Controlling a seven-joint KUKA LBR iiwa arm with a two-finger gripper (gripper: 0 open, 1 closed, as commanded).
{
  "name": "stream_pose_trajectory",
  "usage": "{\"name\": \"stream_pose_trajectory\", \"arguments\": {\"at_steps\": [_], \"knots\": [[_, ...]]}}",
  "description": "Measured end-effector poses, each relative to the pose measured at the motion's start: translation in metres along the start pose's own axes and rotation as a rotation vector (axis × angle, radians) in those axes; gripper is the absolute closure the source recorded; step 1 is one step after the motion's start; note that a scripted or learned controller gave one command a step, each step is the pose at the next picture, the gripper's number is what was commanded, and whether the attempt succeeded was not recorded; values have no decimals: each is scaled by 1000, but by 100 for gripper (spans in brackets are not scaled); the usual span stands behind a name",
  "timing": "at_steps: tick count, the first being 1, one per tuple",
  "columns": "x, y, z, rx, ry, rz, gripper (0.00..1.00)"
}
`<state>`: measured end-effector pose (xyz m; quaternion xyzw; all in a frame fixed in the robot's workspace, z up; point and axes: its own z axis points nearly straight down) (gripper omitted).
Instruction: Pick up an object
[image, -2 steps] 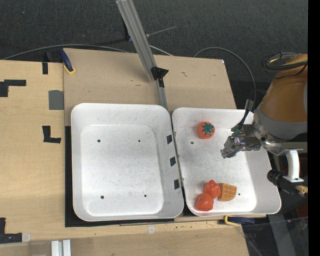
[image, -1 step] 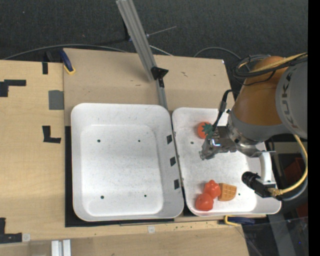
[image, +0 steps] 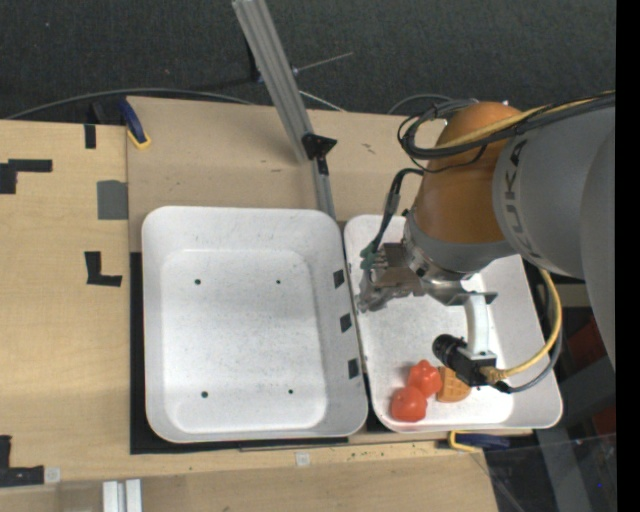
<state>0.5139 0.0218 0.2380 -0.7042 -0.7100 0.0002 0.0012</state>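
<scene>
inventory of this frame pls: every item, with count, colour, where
White bins: 2, side by side on the bench; left bin, right bin.
Red objects: 2 rounded pieces touching each other, at the near edge of the right bin.
Orange-tan object: 1, right beside the red ones, partly hidden by the arm's black fitting.
Metal pole: 1, grey, slanting from the top of the view down to the gap between the bins.
Black tape marks: several, on the bench left of the bins.
Blue-yellow clamp: 1, far-left corner of the board.
Bench: 1, light wood.
Arm: 1, grey with orange band, over the right bin.
Gripper: 1, at the right bin's left side; finger state unclear.
</scene>
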Motion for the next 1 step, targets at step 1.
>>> {"name": "stream_pose_trajectory", "arguments": {"at_steps": [1], "knots": [[50, 6, -6, 0, 0, 1, 100]]}}
